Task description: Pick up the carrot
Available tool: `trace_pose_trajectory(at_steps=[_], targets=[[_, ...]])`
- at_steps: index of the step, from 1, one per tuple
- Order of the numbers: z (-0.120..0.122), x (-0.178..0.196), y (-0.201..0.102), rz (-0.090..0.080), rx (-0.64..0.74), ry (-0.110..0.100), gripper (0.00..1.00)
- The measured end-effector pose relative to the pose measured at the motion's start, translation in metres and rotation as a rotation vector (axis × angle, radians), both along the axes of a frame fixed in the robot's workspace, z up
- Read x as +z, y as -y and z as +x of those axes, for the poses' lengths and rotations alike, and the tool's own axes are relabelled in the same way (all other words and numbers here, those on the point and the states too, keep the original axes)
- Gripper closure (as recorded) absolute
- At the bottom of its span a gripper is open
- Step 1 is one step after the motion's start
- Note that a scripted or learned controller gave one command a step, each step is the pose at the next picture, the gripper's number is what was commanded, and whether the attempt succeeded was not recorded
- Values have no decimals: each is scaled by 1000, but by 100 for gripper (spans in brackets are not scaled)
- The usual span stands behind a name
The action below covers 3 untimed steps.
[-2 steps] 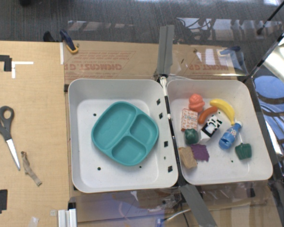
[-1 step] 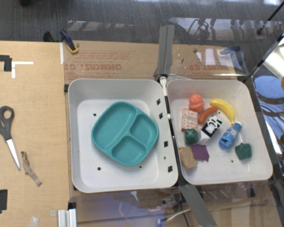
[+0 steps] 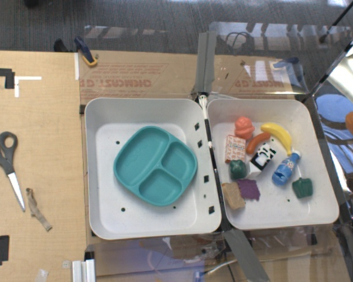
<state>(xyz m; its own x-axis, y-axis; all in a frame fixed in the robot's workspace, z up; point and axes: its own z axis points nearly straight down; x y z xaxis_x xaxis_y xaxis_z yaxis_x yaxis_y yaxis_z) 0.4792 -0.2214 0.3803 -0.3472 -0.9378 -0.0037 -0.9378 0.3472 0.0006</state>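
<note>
A: Light is bright and even. The bins point(image 3: 100, 175) show soft shadows along their inner walls.

B: Glare?

A: Yes, pale reflections on the clear panel point(image 3: 265, 69) behind the bins, and a blown-out patch right of them.

B: Focus?

A: Slightly soft throughout; the small toys lack fine detail.

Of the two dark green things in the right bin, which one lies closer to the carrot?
The round dark green piece, lying just below-left of the carrot.
</note>
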Motion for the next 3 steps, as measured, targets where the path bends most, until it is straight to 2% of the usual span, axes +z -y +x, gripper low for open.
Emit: trace_pose_trajectory(at_steps=[1,2,3], targets=[[0,-111,-1,-1,295,0,100],[0,-111,-1,-1,295,0,0],[1,-251,-2,-3,227,5,0]])
